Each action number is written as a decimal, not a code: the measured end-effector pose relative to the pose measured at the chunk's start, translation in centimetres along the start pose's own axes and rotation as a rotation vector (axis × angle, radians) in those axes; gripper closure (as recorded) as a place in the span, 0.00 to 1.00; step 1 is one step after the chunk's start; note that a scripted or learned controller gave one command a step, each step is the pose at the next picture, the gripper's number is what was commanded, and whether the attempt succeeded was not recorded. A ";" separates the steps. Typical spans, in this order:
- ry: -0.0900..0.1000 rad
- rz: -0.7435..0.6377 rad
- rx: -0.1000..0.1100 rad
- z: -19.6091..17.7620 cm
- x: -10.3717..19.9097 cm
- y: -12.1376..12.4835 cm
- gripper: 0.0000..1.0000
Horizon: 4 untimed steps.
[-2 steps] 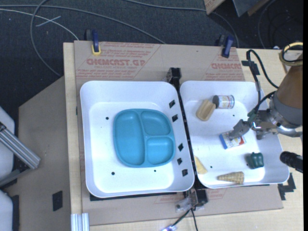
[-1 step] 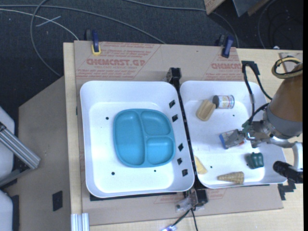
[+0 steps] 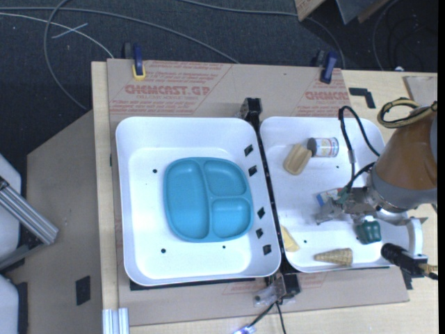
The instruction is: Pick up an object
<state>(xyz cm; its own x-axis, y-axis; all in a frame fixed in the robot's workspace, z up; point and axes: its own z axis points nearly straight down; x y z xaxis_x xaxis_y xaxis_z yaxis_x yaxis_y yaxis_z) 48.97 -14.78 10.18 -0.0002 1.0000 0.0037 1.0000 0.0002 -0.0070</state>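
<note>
Hand [image 3: 332, 209] low in right bin [image 3: 299, 132]; cone [image 3: 334, 257] just below.

The arm [image 3: 407, 162] comes in from the right edge, orange band uppermost and grey wrist section just below it, bent low and reaching leftward. The end effector [image 3: 327, 211] sits at the tip, pointing left, its metal parts stretched out ahead of the wrist. Whether anything sits between its tips is too small to tell.

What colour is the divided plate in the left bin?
Light blue; the divided plastic plate shows clearly in the camera view.
</note>
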 end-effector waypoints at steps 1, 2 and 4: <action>-0.002 0.000 -0.007 -1.3 -0.1 0.2 1.00; -0.004 -0.001 -0.012 -6.6 0.5 -0.6 1.00; -0.001 -0.006 -0.008 -10.2 5.5 1.5 1.00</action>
<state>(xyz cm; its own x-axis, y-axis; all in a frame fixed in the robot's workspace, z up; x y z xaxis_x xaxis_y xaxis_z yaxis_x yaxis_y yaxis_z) 50.50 -9.27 20.42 -0.0064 1.0000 0.0024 1.0000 0.0064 0.0008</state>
